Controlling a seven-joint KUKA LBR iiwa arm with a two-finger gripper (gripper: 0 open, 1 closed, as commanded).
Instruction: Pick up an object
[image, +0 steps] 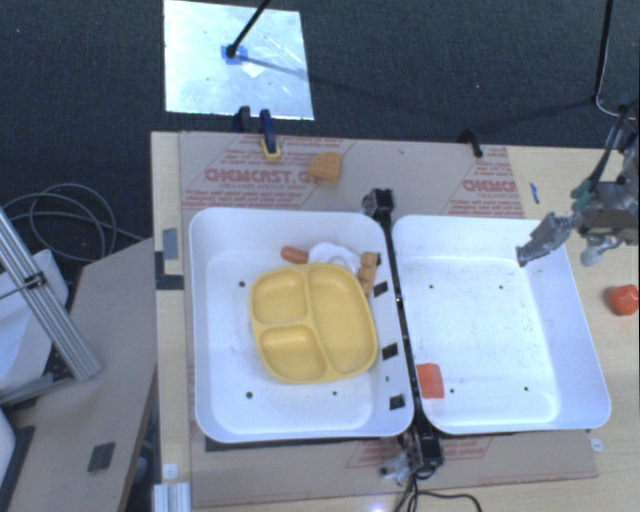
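Two white bins sit side by side on the bench. The left bin (215, 300) holds a yellow divided tray (310, 322), with an orange sausage (295, 255), a white item (332, 254) and a tan block (368, 268) at the tray's far edge. The right bin (560, 330) holds an orange block (430, 380) in its near left corner. The gripper (545, 240) hangs over the right bin's far right corner. Another orange piece (622, 299) lies right of that bin, and a tan cube (325, 166) lies beyond the left bin.

The right bin (500, 340) has wide free floor for me; only an orange block (430, 380) sits near its left wall. In the left bin (215, 330), a yellow divided tray (310, 322) covers the middle, leaving narrow margins.
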